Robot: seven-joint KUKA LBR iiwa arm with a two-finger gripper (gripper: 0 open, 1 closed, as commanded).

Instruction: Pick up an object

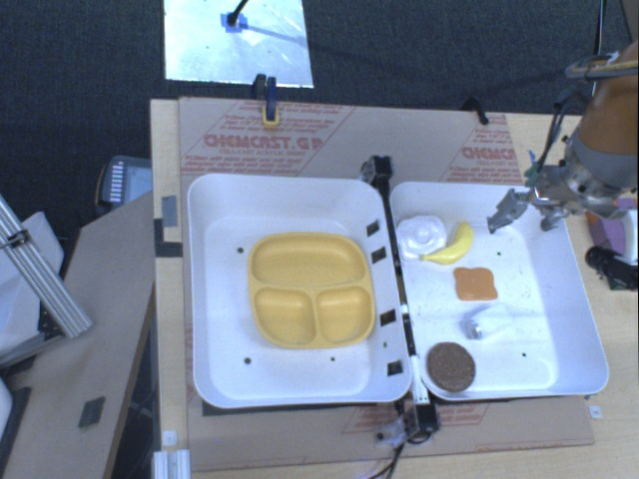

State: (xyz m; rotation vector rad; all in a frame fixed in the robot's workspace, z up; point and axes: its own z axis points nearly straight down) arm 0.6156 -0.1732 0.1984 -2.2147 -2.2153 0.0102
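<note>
Grey arm (599, 138) over right bin's (569, 297) far corner, above banana (451, 244).

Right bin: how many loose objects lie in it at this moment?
5: a white piece at top left, a banana beside it, an orange toast slice mid-bin, a small clear item below, a brown disc at the bottom.

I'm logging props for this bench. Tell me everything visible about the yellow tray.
The yellow tray is a rounded rectangle of matte, plastic-looking material with three compartments: one wide across the far side and two smaller ones nearer the camera. It lies flat, open side up, near the middle of the left bin, touching only the bin floor.
</note>
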